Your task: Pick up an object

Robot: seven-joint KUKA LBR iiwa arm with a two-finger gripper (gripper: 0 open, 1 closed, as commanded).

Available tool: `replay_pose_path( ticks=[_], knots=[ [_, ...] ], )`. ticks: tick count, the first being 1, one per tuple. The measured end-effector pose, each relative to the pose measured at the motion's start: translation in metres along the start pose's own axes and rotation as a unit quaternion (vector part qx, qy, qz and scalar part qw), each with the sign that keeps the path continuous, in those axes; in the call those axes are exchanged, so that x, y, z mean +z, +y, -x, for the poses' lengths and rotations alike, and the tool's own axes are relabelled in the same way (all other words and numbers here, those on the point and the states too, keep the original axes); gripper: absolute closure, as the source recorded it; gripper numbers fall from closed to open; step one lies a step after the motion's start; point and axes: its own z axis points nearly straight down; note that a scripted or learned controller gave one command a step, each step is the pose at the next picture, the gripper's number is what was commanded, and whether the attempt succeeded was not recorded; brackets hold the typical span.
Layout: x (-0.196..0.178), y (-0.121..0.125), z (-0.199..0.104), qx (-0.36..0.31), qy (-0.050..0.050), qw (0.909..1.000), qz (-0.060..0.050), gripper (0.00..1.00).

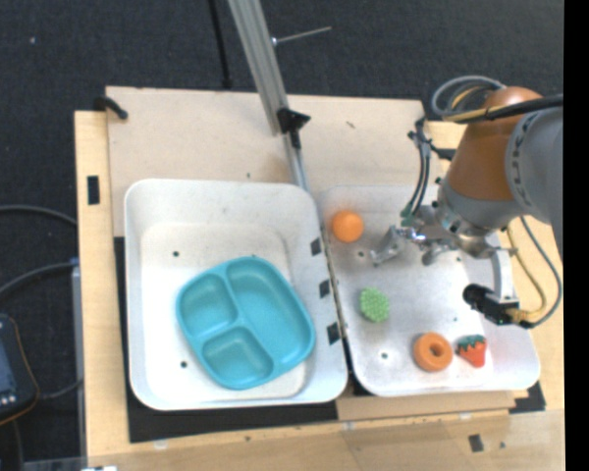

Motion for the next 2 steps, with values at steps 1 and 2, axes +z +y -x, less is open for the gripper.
replay_pose_path(
  ticks=[1, 2],
  knots=[
    [0.047, 0.0, 0.001, 0.0, 0.0, 1.0, 0.0, 0.0],
    [0.032, 0.001, 0.002, 0.003, 0.0, 1.0, 0.004, 1.0]
  ],
)
